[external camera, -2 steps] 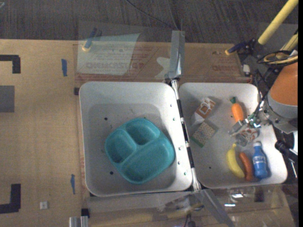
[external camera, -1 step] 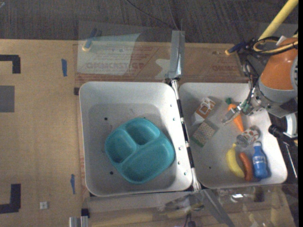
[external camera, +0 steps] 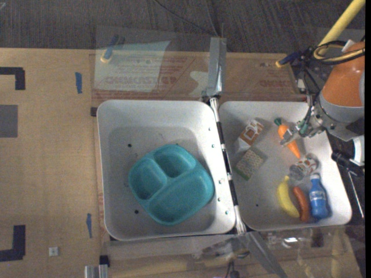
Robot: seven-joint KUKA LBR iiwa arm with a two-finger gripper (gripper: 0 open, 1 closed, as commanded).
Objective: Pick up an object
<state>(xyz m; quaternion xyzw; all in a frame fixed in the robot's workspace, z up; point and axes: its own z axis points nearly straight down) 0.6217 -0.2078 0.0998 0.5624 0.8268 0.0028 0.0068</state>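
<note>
So the arm is parked over the far right side of the right bin (external camera: 343,208), and the hand (external camera: 306,127) sits low, right next to the toy carrot (external camera: 288,140). It's too small and dark to make out, so I honestly can't tell what state the hand is in or whether it's got anything.

Everything grabbable is bunched in that bin, using the carrot as the anchor: a little carton (external camera: 250,134) off to its left, a flat speckled sponge-looking pad (external camera: 250,163) below-left of it, a small jar (external camera: 303,168) just below, then a banana (external camera: 284,197), a red sausage-shaped thing (external camera: 301,201) and a blue bottle (external camera: 317,197) lined up further down near the bin's front wall. The last three are touching or nearly so, which I'd guess makes them awkward picks, while the carrot lies fairly free.

The left bin (external camera: 116,120) has a teal divided plate (external camera: 171,184), well apart from the carrot.
</note>
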